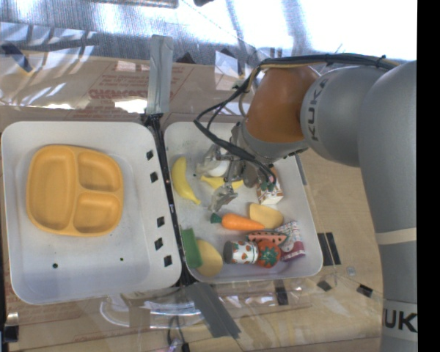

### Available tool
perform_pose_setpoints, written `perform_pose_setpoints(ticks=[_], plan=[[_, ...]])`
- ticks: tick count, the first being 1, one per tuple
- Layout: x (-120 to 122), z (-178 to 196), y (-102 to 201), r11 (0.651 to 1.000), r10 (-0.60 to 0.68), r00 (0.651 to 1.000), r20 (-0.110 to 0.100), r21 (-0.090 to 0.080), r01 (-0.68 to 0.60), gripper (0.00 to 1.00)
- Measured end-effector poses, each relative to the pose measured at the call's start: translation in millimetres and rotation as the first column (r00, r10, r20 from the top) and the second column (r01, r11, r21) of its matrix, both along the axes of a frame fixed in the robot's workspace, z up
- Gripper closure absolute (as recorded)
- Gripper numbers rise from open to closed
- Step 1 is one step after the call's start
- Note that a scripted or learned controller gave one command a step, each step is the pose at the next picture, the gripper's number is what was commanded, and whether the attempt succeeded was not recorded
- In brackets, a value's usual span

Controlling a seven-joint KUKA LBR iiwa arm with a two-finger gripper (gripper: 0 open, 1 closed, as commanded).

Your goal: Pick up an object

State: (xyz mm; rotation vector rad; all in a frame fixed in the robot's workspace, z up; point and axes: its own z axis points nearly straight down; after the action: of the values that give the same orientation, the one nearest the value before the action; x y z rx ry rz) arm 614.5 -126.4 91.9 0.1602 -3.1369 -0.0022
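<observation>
- We see the gripper (231, 173) low in the right bin (312, 229), over a white-and-yellow object (218, 170).
- We cannot tell its grip.
- A yellow banana (182, 181) curves beside it.

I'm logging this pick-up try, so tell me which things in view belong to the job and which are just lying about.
Job:
- tool, down in the right bin
- banana
- carrot
- yellow wedge
- small carton
- lemon-shaped piece
- clown-like figure

Lying about:
- left bin
- yellow divided plate
- cardboard behind the bins
</observation>
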Motion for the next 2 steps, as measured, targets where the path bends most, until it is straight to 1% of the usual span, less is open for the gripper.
perform_pose_setpoints(ticks=[1, 2], plan=[[-42, 113, -87, 0.999, 0.054, 0.999, 0.009, -0.006, -0.054, 0.0], [-41, 1, -84, 0.994, 0.109, 0.994, 0.005, -0.003, -0.108, 0.0]])
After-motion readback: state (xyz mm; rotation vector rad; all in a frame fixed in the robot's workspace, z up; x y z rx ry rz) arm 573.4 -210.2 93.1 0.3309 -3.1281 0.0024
